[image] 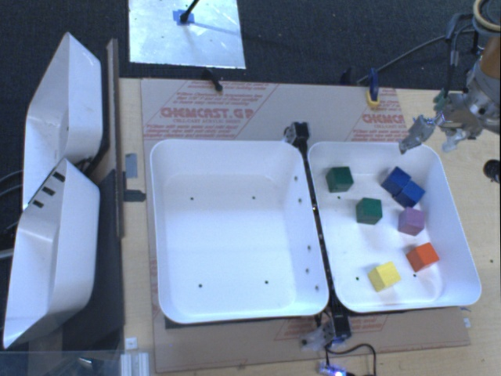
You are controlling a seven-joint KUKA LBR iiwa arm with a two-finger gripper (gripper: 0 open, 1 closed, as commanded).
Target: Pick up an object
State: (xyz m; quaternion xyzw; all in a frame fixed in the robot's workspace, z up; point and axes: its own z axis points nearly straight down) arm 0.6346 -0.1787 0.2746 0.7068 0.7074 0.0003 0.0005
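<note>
Presently we see the gripper [433, 131] hovering above the right bin's [458, 296] far rim, fingers spread and holding nothing; the blue block [402, 186] lies nearest, just below-left inside the bin.

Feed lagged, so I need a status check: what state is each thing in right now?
gripper: open, above right bin's far rim, holding nothing
right bin: holds six blocks
blue block: touching purple block
orange block: resting loose
left bin: upright
</note>
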